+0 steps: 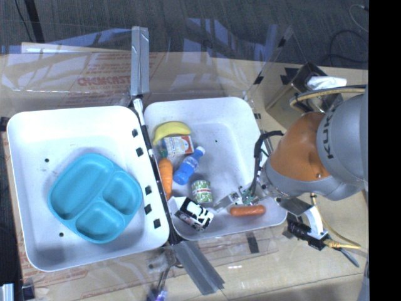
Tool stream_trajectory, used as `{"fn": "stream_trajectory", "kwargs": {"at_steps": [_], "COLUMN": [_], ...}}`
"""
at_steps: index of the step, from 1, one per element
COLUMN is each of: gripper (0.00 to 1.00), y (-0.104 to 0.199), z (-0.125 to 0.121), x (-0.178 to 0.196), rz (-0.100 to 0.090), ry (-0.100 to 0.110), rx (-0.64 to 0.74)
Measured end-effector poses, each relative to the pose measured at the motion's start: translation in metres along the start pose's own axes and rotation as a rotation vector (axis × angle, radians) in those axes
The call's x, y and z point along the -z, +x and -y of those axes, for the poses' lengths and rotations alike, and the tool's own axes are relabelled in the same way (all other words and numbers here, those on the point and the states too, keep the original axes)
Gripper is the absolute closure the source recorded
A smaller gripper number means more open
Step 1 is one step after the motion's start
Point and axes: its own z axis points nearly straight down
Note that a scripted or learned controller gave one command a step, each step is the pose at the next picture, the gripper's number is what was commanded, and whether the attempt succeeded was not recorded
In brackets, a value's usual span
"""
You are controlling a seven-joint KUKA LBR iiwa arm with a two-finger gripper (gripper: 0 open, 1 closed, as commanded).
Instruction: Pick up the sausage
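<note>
Camera view: gripper just above small reddish-brown sausage; jaw state we cannot tell. We judge it light, slick; grasp mid-length.

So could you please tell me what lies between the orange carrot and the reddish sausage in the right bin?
In the camera view, a small green-labelled can lies between the orange carrot and the reddish-brown sausage.

Two white bins. A bright blue divided plate, yellow banana, orange carrot, blue bottle, reddish-brown sausage, black-and-white toy, green-labelled can.
</note>
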Motion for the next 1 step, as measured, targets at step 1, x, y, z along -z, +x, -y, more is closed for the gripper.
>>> {"fn": "stream_trajectory", "kwargs": {"at_steps": [1], "gripper": [1.0], "y": [-0.0001], "z": [-0.0009], "x": [0.0098], "rz": [-0.001], "ry": [0.0], "rx": [0.004]}}
